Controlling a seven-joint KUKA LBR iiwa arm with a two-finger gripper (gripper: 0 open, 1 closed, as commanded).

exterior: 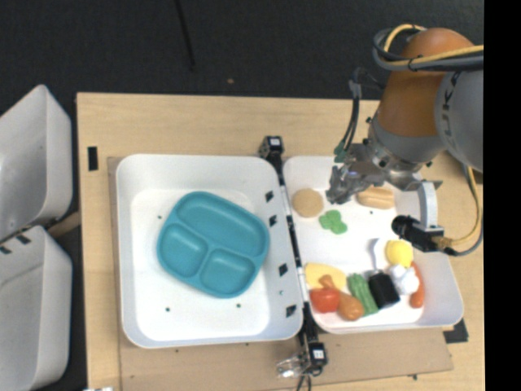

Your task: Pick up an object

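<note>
Two bins are seen on the bench; the gripper [342, 187] is poised over the right bin's [440, 300] far edge, just beside a tan round piece [308, 202] and a green piece [332, 221]. Whether anything is clasped cannot be told.

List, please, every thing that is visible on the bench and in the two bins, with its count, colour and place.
shallow white bins: 2, white, side by side on the bench
wooden bench top: 1, light tan, under both bins
blue divided plastic plate: 1, teal blue, in the left bin
round flat tan piece: 1, tan, right bin, upper left part
small green piece: 1, green, right bin, just below the tan piece
tan bread-shaped piece: 1, tan, right bin, beside the gripper
pile of small toy foods: several, yellow, red, green, black, white, orange, right bin, lower part
arm: 1, grey with orange band, from the right
gripper: 1, dark, over the right bin
</note>
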